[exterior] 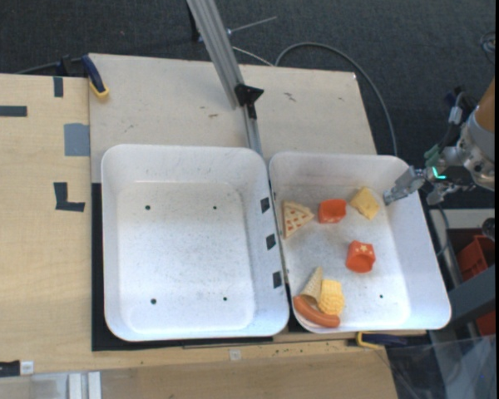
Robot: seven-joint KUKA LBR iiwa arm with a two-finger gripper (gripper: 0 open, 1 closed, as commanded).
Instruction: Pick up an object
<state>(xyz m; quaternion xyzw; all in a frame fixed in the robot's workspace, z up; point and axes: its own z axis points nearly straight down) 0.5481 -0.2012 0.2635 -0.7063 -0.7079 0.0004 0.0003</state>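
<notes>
Hovering gripper (416,185), seemingly spread and holding nothing, just right of yellow block (365,202).

Most of the arm (482,140) runs off the right edge, you only get the wrist end and a bit of orange up top. The gripper (416,186) is tiny and dark over the right bin's rim (399,163), so no idea how the tips are set. The hot dog (316,311) is partly tucked under the yellow corn-looking piece (331,296), and what that pale cone thing (313,281) next to it really is, too small to tell. The metal pole (220,44) gets chopped off by the top edge
</notes>
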